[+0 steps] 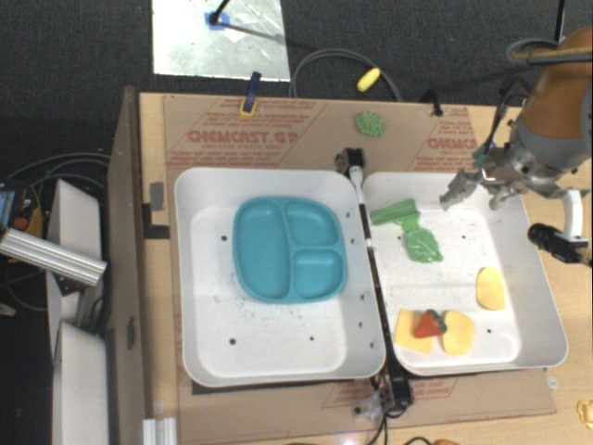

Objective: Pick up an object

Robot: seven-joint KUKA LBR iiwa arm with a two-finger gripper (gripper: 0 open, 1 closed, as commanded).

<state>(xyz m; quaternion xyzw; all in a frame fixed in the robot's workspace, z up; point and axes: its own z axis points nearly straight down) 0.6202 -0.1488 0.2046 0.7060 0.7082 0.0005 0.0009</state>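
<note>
Above the right bin's [537, 286] far corner, the fingers [482, 191] hang spread and bare, green block [395, 213] lying left of them.

A single fixed camera looks down from above at a slant, far enough back to take in the whole desk [278, 128] and some dark floor beyond its far edge. The left bin [199, 248] and right bin [528, 276] lie side by side across mid-frame, and the arm [556, 109] enters from the right edge
</note>
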